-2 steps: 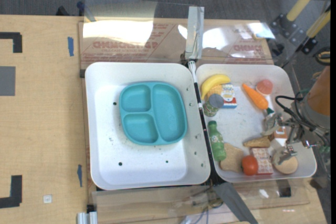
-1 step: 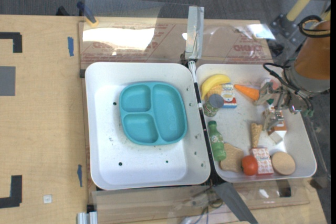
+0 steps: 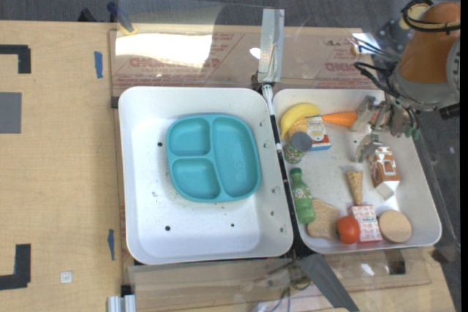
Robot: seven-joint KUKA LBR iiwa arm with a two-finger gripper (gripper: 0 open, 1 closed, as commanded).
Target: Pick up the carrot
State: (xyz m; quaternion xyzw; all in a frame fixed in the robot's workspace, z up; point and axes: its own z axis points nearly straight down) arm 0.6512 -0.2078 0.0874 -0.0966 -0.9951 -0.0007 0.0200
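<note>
**Over the right bin, carrot at the far wall**

Pale wooden surface (image 3: 58,179) under grey carpet at the far edge, marked with black tape corners and blue tape strips. Two shallow white bins side by side: left bin (image 3: 139,223) holding a teal divided plate (image 3: 213,157) with three compartments, set about in the middle. A clear panel (image 3: 172,47) and cardboard standing behind the bins.

Right bin (image 3: 424,193) crowded with toy food. Carrot (image 3: 339,118) lying on its side at the far end, close to the far wall, pointed tip toward the left, thick end toward the right. Just left of it a banana (image 3: 297,115), with a small carton (image 3: 316,133) touching the banana's near side and a dark can (image 3: 296,146) near the divider. Farther toward the near end: a green bottle (image 3: 300,191) along the left wall, an ice-cream cone (image 3: 355,185) in the middle, a brown-and-white packet (image 3: 385,166) to the right. At the near wall a tan biscuit shape (image 3: 322,219), a red tomato (image 3: 349,230), a pink box (image 3: 366,221) and a beige egg-like round (image 3: 395,226).

Gripper (image 3: 371,129) reaching in from the right under the orange band (image 3: 431,47), hanging over the far right part of the right bin, just right of the carrot's thick end. Fingers (image 3: 363,150) pointing down, blurred against the cables; open or closed, cannot tell. Nothing visibly between them; carrot resting on the bin floor.
</note>
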